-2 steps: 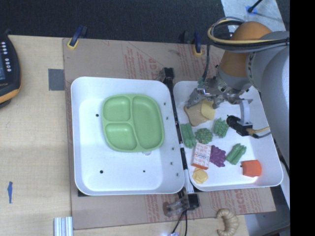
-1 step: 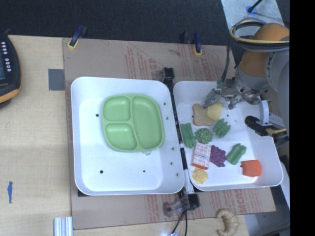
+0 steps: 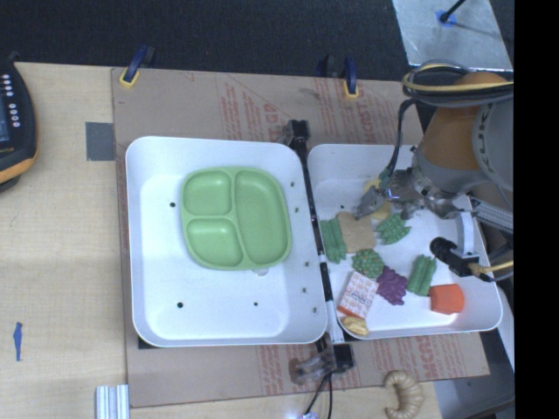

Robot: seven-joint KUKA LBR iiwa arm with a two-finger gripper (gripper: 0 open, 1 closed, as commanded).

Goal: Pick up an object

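Toy food pieces, assorted, are catalogued in the right bin (image 3: 349, 160), which serves as the landmark throughout.

Camera view, contents of the right bin:
- Green leafy piece (image 3: 393, 229), near the bin's middle, just beside the hand (image 3: 377, 201). Judged light and stiff plastic; its ruffled edge should give grip if taken across the narrow width.
- Tan flat piece (image 3: 353, 230), left of the leafy piece. Judged thin and hard to get under.
- Green pod (image 3: 332, 238), against the bin's left wall. Judged awkward to reach because of the wall.
- Green bumpy piece (image 3: 368, 261) and purple grape cluster (image 3: 392, 285), touching, toward the bin's front. Knobbly surfaces are judged forgiving of an off-centre hold.
- Green ridged stick (image 3: 422, 273), right of the grapes, lying apart from them; to be taken across its short axis.
- Orange block (image 3: 447, 298), at the bin's front right corner. Judged rigid, flat-sided, the easiest hold.
- Red and white packet (image 3: 357, 294) over a yellow piece (image 3: 355, 326), at the bin's front left. Judged flat and slippery.

The hand is seen low over the back half of the bin, with dark metal parts spread above the leafy piece. How far it is opened cannot be told, and nothing is seen held in it.

The left bin (image 3: 140, 234), adjoining the right bin, carries a green divided plate (image 3: 236, 217).
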